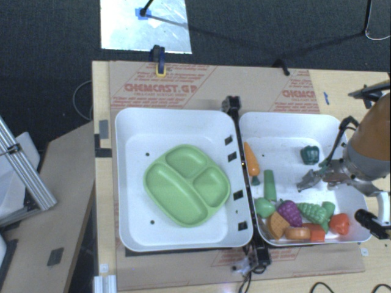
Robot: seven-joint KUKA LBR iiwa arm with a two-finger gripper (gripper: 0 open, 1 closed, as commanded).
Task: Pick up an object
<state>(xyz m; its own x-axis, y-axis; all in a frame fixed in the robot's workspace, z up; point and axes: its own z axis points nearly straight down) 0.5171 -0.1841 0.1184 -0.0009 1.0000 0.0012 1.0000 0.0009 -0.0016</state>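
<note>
several bright toy vegetables point(299, 218) in the right bin point(287, 127); gripper point(308, 180) grip unclear

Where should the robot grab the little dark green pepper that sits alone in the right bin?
Probably from straight above, squeezing the rounded sides of the green pepper. It lies apart from the toy pile, with bare bin floor around it, so the tool has room on either side.

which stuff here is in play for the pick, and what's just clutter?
In play:
gripper
toy carrot
dark green toy pepper
purple grapes
toy tomato

Clutter:
green divided plate
blue clamp
shiny sheet
</note>
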